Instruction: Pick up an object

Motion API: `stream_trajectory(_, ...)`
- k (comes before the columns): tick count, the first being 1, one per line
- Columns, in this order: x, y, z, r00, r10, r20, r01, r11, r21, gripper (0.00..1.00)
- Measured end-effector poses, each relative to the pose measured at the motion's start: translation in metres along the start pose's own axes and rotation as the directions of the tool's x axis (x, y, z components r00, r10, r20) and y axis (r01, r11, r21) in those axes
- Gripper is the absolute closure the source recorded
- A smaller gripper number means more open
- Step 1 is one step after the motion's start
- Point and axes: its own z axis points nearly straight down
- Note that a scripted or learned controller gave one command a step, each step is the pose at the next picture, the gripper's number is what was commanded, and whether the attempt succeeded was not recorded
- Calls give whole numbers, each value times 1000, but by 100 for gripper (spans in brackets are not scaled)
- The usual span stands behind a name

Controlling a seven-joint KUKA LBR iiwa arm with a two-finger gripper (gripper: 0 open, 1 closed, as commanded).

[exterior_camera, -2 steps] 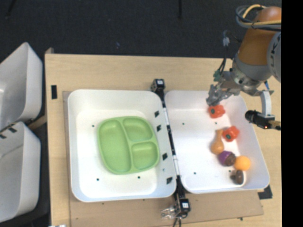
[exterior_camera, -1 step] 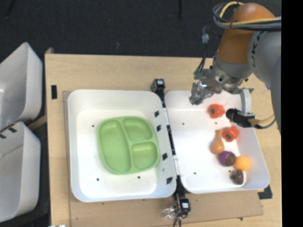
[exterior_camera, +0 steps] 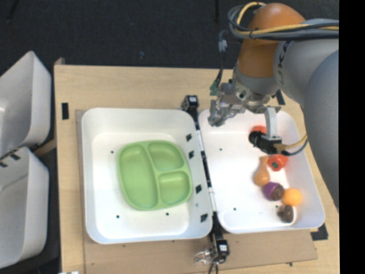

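Near the bin's (exterior_camera: 296, 224) rim — perhaps fruit (exterior_camera: 274, 190)

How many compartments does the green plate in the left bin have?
3. The green plate has one long compartment along its left side, one at its upper right and one at its lower right. Nothing covers the plate, so none should be hidden.

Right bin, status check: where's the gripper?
Gripper over right bin's far-left corner, nothing visibly held. Toy foods clustered along right side. Nothing between.
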Motion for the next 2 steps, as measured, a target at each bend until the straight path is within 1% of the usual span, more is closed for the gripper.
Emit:
stream_trajectory(1, 50, 7, 6, 1000, -1, 0, 1, 1000, -5, 100)
stream_trajectory(2, 106, 1, 3, 1000, -2, -1, 2, 1000, -3, 100)
